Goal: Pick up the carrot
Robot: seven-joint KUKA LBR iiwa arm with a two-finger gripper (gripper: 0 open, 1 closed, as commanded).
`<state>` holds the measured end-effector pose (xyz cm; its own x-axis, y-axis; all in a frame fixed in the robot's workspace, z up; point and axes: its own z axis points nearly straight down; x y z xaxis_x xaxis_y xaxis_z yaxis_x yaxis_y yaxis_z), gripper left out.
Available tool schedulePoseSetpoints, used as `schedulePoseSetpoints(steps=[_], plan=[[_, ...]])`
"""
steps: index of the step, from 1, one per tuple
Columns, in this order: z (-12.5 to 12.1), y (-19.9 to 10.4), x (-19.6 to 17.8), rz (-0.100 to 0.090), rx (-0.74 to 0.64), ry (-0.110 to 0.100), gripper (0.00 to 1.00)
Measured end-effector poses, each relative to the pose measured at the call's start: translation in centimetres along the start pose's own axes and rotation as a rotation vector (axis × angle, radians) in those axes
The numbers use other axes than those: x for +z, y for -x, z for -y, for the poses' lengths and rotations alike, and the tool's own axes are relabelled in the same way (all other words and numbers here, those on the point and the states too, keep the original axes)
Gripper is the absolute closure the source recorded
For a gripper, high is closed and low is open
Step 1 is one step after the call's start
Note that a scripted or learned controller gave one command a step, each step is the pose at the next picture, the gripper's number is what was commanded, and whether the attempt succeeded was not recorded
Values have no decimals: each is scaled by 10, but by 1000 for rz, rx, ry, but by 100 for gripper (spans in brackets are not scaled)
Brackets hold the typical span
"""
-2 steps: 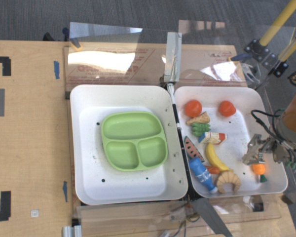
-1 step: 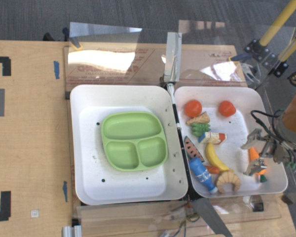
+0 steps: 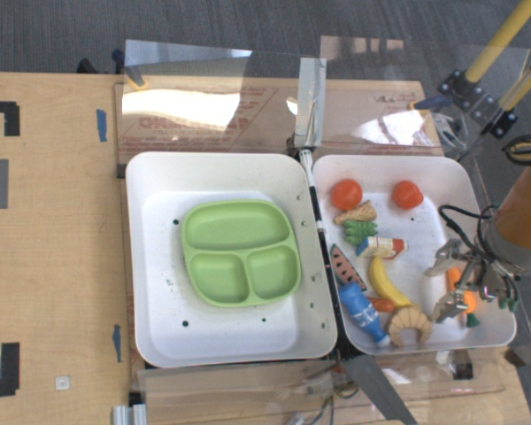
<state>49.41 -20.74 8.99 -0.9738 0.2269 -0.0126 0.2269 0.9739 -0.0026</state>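
Note:
The carrot (image 3: 465, 302) is a small orange piece with a green tip, lying near the front right corner of the right bin (image 3: 465, 177). My gripper (image 3: 446, 282) hangs right over it, at the end of the arm coming in from the right. The metal fingers (image 3: 442, 259) stand spread apart, one behind the carrot's back end and one by its front left side. Orange shows between and beside them. The fingers look open and not closed on the carrot. Cables and the wrist cover part of the carrot.
To the left in the right bin lie a banana (image 3: 385, 279), a croissant (image 3: 409, 323), a blue bottle (image 3: 363, 310), a watermelon slice (image 3: 347, 268) and two red tomatoes (image 3: 346, 192) (image 3: 407, 194). The left bin (image 3: 150, 237) holds a green divided plate (image 3: 241, 252).

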Motion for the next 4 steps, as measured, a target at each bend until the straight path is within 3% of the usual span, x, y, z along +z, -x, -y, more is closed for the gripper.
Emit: schedulePoseSetpoints(steps=[1, 2, 3, 4], plan=[[-1, 4, -13, 13, -2, 0, 100], [-1, 4, -12, 12, -2, 0, 0], [-2, 6, -23, 20, -3, -1, 100], [-2, 6, -23, 19, -3, -1, 0]])
